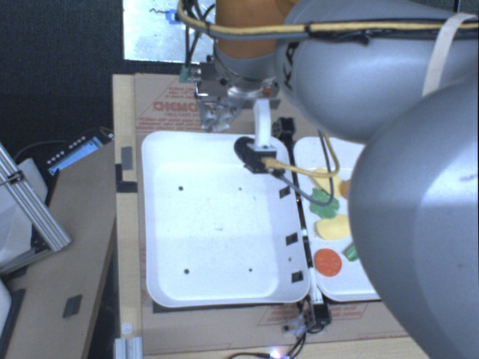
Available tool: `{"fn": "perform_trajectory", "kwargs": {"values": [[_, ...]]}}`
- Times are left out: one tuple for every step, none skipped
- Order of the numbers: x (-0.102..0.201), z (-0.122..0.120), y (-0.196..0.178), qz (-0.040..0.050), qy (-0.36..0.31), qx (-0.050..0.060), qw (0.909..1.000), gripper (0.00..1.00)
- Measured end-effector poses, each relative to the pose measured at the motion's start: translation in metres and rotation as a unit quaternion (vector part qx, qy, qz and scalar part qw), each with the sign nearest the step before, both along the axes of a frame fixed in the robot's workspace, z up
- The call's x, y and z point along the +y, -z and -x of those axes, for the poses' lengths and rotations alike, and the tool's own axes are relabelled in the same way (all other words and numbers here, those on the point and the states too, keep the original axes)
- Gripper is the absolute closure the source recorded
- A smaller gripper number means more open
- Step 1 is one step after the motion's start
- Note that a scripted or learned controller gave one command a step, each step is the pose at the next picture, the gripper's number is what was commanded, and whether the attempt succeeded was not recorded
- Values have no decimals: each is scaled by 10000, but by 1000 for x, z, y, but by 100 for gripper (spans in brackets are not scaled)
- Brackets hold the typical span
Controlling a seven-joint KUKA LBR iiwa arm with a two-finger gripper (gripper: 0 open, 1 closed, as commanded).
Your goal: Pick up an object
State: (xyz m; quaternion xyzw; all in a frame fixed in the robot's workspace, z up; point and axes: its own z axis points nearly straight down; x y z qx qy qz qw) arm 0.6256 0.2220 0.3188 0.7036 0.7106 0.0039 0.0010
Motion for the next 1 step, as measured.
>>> {"fn": "perform_trajectory", "kwargs": {"values": [[13,-45,-18,14,20,2,10000,100]]}}
